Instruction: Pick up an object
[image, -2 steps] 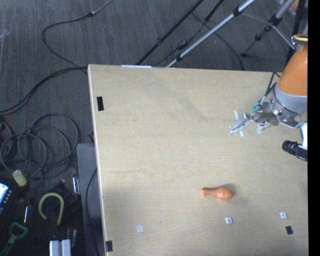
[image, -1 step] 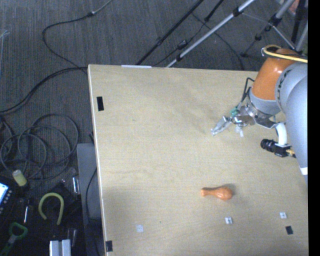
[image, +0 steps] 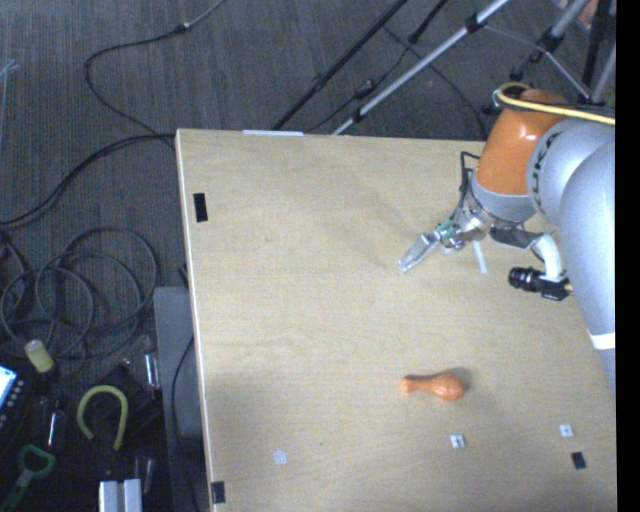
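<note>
A small orange object (image: 435, 385), pear-shaped with a thin neck pointing left, lies on its side on the tan board (image: 300, 300), toward the front right. My gripper (image: 447, 260) hangs above the board's right middle, well behind the orange object and apart from it. It is open, and its two pale fingers (image: 413, 256) are spread wide with nothing between them. The grey arm with its orange band (image: 515, 150) comes in from the right.
A black mark (image: 200, 207) sits near the board's left edge. Small square tags (image: 457, 440) lie near the front right corner. Cables (image: 80, 290) and tools lie on the floor at the left, and stand legs (image: 430, 55) cross behind the board.
</note>
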